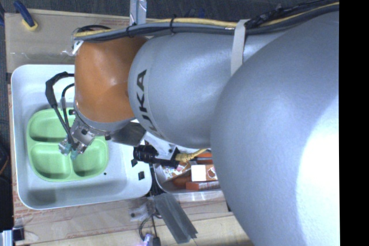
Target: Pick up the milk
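The grey arm with its orange band [104, 80] covers most of the bench. My gripper [72, 148] hangs low over a green divided tray [46, 150] in the left white bin [69, 196], at the ridge between the tray's compartments. A sliver of the right bin [179, 193] shows beneath the arm, with a white and brown carton [202, 173] and a red-brown item [183, 180] in it. I cannot tell which of these is the milk. The arm hides whatever else lies in that bin.
Black cables [55, 92] loop from the wrist over the left bin. A blue-handled clamp [24, 14] lies on the wooden bench at the far left corner. A grey metal bracket [173, 216] sits at the front edge between the bins.
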